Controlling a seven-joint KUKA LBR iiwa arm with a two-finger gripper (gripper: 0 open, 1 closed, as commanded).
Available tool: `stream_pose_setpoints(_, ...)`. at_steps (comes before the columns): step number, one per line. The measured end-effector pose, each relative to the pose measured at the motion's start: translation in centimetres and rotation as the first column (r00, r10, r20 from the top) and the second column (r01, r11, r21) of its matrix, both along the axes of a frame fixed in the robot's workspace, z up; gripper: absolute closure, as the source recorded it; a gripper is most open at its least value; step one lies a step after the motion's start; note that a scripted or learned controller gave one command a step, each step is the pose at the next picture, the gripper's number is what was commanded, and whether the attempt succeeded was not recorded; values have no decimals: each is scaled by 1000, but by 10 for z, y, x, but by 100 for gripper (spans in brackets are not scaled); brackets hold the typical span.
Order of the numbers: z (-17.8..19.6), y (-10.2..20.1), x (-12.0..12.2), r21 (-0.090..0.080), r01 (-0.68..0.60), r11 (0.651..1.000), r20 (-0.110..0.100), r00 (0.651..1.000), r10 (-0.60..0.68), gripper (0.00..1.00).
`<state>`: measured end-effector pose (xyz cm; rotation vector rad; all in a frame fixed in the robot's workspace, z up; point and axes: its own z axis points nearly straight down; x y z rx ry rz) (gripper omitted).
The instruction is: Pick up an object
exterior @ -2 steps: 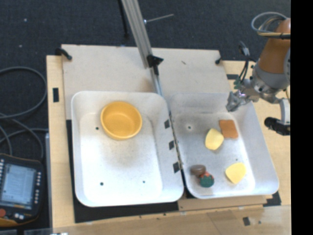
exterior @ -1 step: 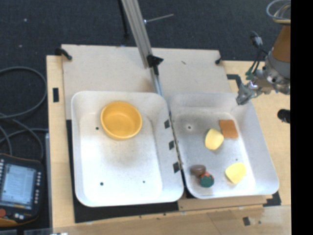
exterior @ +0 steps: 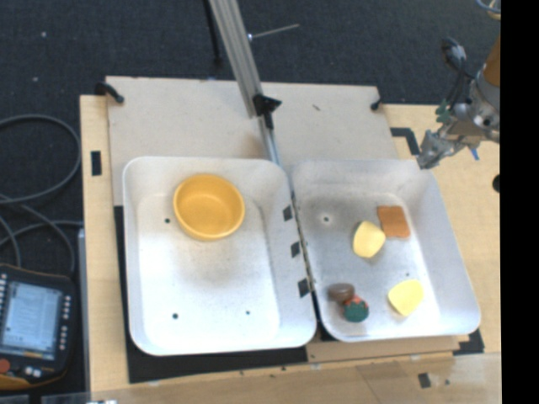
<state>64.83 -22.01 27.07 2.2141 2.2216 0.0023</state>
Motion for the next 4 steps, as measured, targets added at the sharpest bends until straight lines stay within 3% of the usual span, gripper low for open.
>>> stream_pose_setpoints(1,-8,52,-7,2,-2,1000,-4,1000,2,100)
stream_pose_setpoints(4,4,203,10,3,-3,1000,-2,1000,3,100)
